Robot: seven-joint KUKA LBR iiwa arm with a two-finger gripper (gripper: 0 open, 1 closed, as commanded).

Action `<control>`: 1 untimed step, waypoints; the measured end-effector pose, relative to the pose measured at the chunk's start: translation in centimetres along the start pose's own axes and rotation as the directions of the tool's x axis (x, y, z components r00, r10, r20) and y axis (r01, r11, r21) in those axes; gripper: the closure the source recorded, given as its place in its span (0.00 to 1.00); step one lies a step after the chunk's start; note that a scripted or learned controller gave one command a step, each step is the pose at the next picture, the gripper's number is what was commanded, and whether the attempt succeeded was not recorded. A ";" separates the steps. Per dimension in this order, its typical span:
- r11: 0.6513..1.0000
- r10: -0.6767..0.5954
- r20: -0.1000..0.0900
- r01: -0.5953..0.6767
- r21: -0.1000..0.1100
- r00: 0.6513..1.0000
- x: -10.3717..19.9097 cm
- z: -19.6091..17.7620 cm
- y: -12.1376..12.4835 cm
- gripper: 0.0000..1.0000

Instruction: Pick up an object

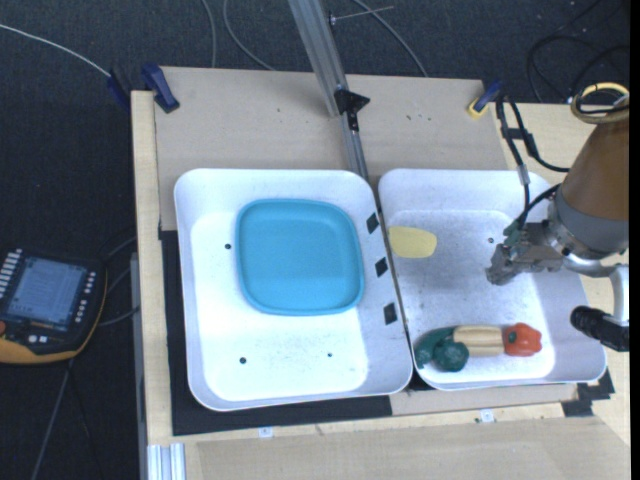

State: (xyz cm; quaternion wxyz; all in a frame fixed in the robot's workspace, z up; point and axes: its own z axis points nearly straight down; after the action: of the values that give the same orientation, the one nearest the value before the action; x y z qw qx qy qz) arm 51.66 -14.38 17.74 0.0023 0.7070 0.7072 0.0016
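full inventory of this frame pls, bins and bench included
left bin: 1, white, left half of bench
right bin: 1, white, right half of bench
plate: 1, light blue, square, in left bin
yellow piece: 1, pale yellow, right bin, upper left
green item: 1, dark green, right bin, near edge
tan item: 1, tan, beside green item
red item: 1, red-orange, right of tan item
clamps: 2, blue, bench back corners
pendant: 1, orange and grey, floor left
arm: 1, grey and orange, from right
pincer: 1, grey, over right bin

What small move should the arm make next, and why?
Probably move toward the near wall and descend: the gripper hangs over bare floor in the right bin, with the red piece, tan piece and green piece just below it in the view.
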 end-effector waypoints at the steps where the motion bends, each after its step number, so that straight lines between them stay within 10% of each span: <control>1: 1.000 0.000 0.000 0.000 0.001 1.000 -0.4 -4.3 0.1 1.00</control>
State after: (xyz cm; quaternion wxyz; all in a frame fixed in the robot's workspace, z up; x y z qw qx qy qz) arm 51.76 -14.79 22.05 0.0019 0.7071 0.7071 0.0013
